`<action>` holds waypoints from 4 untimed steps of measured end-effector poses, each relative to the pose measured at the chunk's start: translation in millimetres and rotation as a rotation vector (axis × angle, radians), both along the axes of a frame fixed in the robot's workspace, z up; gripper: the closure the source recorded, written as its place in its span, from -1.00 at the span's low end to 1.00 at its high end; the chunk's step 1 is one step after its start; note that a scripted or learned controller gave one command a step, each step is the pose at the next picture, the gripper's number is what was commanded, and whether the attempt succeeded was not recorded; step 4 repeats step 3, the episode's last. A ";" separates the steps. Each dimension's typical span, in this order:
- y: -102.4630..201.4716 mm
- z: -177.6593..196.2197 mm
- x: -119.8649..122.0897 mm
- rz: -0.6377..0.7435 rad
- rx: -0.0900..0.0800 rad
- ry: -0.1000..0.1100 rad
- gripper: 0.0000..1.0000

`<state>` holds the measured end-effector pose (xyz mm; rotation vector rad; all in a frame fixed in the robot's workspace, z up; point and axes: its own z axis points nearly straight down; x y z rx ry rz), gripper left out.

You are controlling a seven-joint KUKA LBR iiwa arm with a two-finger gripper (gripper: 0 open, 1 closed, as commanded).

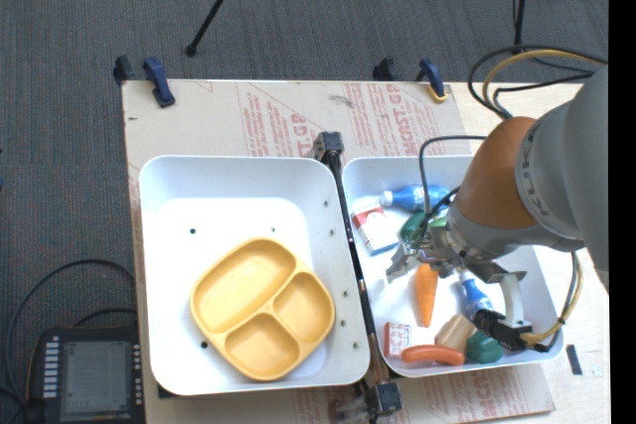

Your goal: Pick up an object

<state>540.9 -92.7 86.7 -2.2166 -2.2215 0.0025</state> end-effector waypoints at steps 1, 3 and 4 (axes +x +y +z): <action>0.4 8.9 -0.2 0.004 0.002 0.004 1.00; 128.4 99.9 37.2 0.003 -0.001 0.000 1.00; 128.4 99.9 37.2 0.003 -0.001 0.000 1.00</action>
